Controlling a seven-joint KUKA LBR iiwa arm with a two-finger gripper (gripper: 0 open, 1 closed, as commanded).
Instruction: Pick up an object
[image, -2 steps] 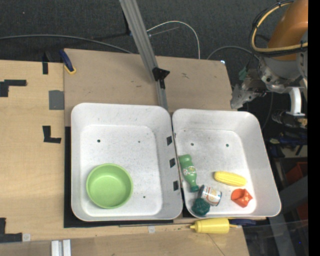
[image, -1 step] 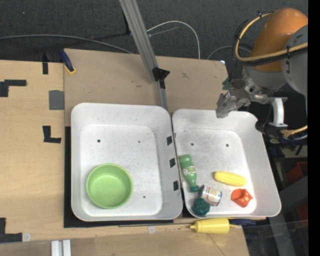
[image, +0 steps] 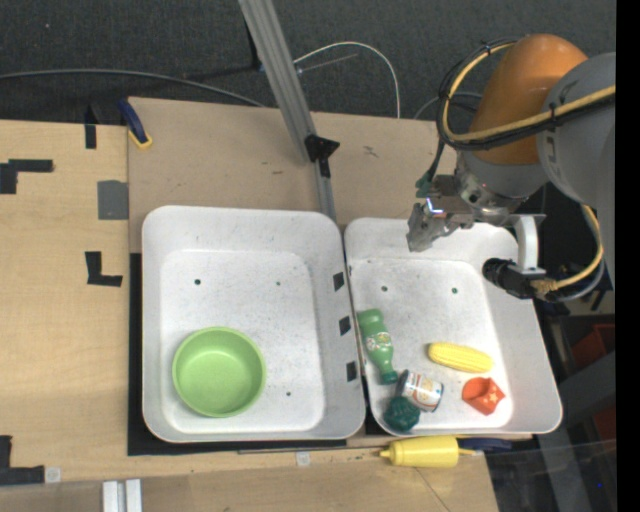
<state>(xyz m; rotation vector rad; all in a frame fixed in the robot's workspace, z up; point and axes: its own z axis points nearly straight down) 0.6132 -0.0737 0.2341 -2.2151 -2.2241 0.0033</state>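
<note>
Camera view: pincer (image: 424, 232) poised above the right bin's (image: 520, 405) far edge, nothing held.
Its opening cannot be told; the yellow corn (image: 460, 356), lying apart, is probably best approached squarely.

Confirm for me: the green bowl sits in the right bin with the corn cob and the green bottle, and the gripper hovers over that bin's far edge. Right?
Not quite. The camera view shows the green bowl in the left bin, alone. The corn cob and green bottle do lie in the right bin, and the gripper is over that bin's far edge.
</note>
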